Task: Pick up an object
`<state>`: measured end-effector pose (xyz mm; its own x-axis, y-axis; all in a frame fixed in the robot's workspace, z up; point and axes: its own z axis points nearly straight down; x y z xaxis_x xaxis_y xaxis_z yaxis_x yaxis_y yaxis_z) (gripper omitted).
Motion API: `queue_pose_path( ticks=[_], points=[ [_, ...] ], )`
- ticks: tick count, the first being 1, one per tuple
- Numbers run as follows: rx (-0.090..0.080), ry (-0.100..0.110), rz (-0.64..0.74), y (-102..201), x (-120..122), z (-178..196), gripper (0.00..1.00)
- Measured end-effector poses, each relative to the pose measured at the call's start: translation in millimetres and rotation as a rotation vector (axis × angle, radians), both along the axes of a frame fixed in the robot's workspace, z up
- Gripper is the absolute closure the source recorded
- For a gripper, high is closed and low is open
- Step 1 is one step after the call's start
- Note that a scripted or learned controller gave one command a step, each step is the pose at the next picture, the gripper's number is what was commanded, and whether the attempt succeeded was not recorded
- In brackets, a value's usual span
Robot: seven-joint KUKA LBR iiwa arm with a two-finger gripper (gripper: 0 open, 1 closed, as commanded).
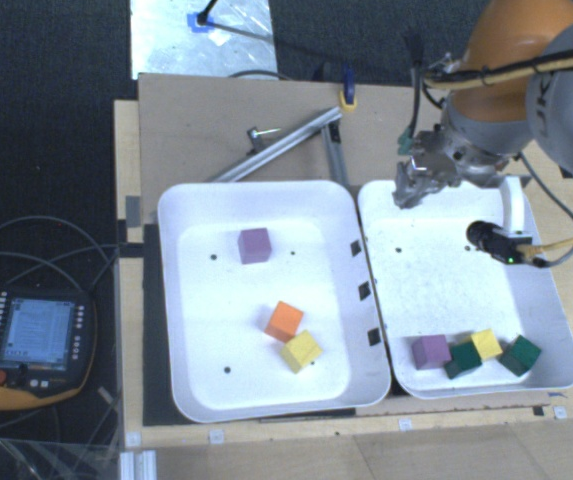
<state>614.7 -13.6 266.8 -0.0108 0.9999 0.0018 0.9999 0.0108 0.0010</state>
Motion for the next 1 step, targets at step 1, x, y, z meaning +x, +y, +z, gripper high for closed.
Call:
queue_pose_path(
  ticks=[1],
  points=[
    [0.0,0.0,0.0,52.8,1.1,-4.4,1.0]
  ],
)
